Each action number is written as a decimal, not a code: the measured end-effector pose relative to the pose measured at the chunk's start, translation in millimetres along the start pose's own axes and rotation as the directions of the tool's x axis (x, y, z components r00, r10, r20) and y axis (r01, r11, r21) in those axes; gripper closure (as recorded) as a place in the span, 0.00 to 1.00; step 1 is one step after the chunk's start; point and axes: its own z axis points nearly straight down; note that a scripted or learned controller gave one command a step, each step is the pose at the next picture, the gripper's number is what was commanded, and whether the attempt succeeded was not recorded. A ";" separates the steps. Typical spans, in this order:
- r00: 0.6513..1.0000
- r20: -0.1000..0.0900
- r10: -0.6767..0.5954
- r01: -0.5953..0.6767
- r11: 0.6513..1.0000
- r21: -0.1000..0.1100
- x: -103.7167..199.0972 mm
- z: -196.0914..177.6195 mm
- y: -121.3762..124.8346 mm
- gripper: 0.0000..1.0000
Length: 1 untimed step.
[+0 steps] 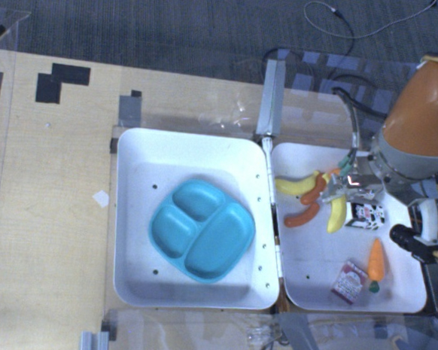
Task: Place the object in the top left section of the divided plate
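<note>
The blue divided plate (202, 230) lies in the left white bin (140, 164); it has two small sections toward the upper left and one large section at the lower right, all bare. My gripper (344, 182) hangs low over the upper part of the right bin (402, 298), in among a cluster of toy food. Just to its left are a yellow banana (294, 185) and a red sausage (303, 216). A second banana (336, 216) lies right below it. I see nothing lifted off the bin floor.
Also in the right bin are a black-and-white card (367, 215), an orange carrot (377, 260) and a pink packet (350, 281). A metal rail (269, 99) runs back from the ridge between the two bins. The arm's orange band (425, 104) looms at the right.
</note>
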 end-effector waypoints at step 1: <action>0.997 0.000 0.083 -0.083 0.997 0.002 -20.9 35.1 -20.3 1.00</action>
